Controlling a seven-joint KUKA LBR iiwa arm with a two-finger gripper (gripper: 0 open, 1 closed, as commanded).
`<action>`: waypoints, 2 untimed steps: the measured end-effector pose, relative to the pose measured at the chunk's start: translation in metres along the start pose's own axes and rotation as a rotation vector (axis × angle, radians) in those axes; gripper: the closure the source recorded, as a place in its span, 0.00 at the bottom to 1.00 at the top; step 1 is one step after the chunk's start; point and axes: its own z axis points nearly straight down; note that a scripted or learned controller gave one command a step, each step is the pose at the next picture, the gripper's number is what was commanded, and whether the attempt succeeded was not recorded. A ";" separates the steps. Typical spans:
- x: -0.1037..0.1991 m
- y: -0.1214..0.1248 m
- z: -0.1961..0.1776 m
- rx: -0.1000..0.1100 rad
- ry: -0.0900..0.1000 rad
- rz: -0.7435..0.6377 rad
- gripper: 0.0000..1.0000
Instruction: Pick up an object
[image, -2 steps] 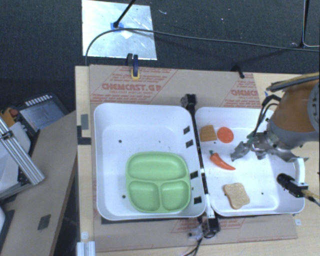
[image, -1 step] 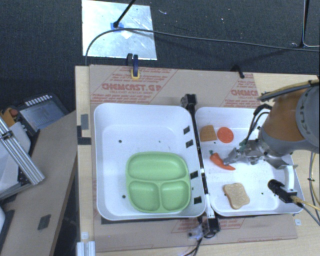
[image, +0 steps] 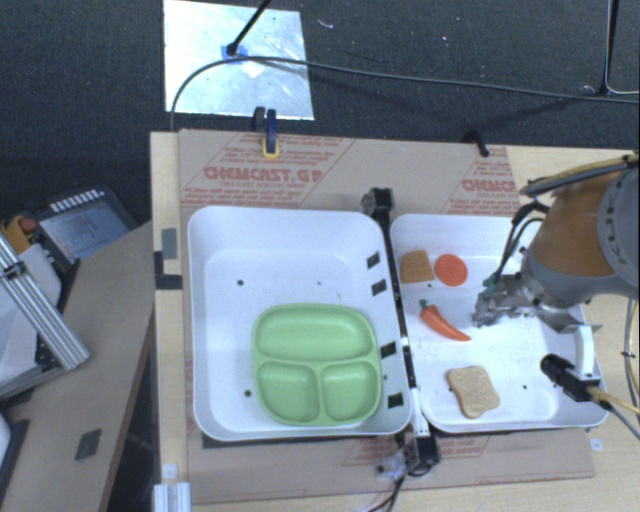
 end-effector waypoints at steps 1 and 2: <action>0.002 -0.001 -0.064 0.001 0.001 -0.003 1.00; 0.001 0.001 -0.116 0.000 0.001 -0.003 1.00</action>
